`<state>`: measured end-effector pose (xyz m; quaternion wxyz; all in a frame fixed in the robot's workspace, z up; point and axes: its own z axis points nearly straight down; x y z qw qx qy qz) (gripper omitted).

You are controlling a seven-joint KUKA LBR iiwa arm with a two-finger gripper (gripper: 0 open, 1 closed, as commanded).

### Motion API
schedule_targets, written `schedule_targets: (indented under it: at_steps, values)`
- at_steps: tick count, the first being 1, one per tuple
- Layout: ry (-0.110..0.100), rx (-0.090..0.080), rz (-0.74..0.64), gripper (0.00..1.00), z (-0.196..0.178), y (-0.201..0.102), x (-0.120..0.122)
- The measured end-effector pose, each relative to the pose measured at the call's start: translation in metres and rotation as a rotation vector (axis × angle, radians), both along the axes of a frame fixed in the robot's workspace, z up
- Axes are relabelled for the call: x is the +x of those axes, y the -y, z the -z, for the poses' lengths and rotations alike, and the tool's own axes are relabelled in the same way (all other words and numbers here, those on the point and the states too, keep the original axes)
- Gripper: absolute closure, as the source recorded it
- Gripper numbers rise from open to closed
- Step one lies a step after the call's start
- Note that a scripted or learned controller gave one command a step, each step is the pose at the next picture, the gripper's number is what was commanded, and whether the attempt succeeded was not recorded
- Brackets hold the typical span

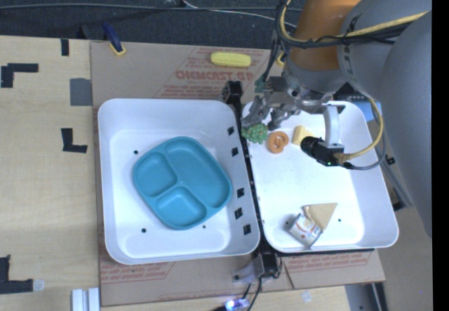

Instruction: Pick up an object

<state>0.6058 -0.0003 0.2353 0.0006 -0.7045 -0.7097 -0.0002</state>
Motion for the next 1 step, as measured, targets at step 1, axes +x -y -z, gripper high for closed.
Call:
schedule_targets:
  at_steps: [1]
  values:
    - [0.000, 0.000, 0.000, 1.00, 0.0057, -0.0534, 0.0215]
